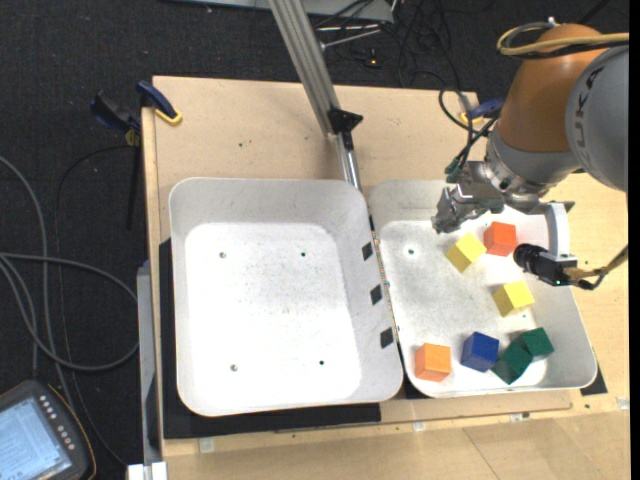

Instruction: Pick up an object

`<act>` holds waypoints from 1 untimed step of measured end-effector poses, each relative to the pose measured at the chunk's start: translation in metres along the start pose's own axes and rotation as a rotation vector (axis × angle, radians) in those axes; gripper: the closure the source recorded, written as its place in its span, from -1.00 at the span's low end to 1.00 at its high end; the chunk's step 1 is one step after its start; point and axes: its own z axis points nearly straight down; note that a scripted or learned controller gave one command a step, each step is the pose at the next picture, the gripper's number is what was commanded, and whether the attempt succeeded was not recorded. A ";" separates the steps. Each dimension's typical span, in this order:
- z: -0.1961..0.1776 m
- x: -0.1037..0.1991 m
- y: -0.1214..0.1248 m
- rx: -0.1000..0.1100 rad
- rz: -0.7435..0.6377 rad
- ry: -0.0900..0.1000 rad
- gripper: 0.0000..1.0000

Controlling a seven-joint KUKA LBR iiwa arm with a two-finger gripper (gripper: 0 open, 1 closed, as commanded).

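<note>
— Jaws: I can't tell from my feed whether they are apart or together. They hang dark and blurred under the wrist, and nothing shows between them.

— So what are you going for?

— I'd judge the yellow cube. It lies loose on the floor of the right bin, turned a little on its corner. The jaws sit just beside it, up and to the left in my view, and I can't say whether they touch it.

— What else is close to that cube?

— A red-orange cube lies just to its right, near but apart. A second yellow cube is further down and to the right. Well below are a blue cube, two green cubes pressed together, and an orange cube. The left bin is well off to the left, and the wooden surface runs beyond the cube at the top of the view.

— Which step are we at?

— The approach, as I read it: nothing is lifted, and the arm leans in from the right above the cube.

— And the next move?

— It calls for centring over the cube, squaring to its turned faces, coming down, then closing and lifting. I'd watch the red-orange neighbour, which leaves little room on that side.
</note>
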 end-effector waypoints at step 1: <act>0.004 0.048 -0.018 0.000 -0.001 0.001 1.00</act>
